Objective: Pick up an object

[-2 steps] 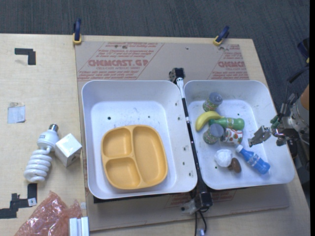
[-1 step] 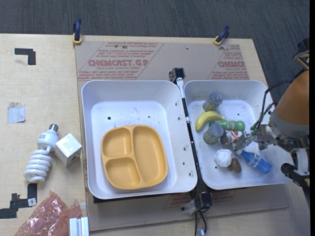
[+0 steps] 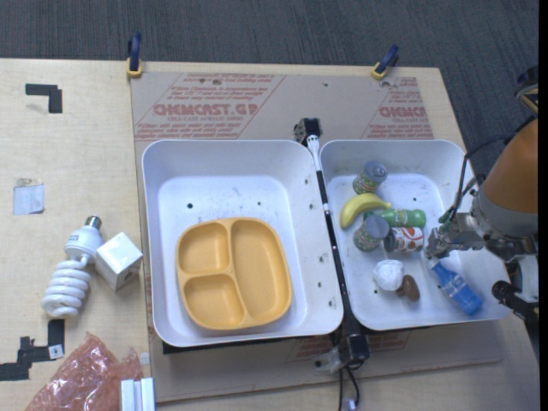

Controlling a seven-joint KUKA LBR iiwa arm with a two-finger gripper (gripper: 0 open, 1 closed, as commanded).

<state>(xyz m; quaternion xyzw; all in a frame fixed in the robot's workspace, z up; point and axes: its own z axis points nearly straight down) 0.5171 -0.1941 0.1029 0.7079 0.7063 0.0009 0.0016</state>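
On the bench stand two shallow white bins side by side.

Left bin (image 3: 163,178): holds one yellow divided tray (image 3: 233,272) with three compartments, lying flat toward the front of the bin floor.

Right bin (image 3: 342,157): holds a cluster of small objects.
- Small can with a blue-grey top (image 3: 370,177), toward the back.
- Banana (image 3: 363,207), just in front of that can, curved, lying flat.
- Green bottle (image 3: 402,218), on its side, just right of the banana.
- Round tin with a dark green top (image 3: 371,232), below the banana, touching or nearly touching the neighbouring can.
- Red-and-white can (image 3: 405,241), on its side, beside the tin.
- White crumpled ball (image 3: 388,274), nearer the front.
- Brown lump (image 3: 409,288), just right of the white ball.
- Blue plastic bottle (image 3: 455,288), lying at a slant by the bin's right wall.

Gripper (image 3: 443,242): reaches in from the right over the right side of this bin, just above the blue bottle's upper end and just right of the red-and-white can. Whether the jaws are spread or closed cannot be told, and no object is seen between them.

Outside the bins, left of the board: spiral light bulb (image 3: 71,268), white cube (image 3: 119,260) beside it, pink mesh bag (image 3: 81,377) at the front edge.
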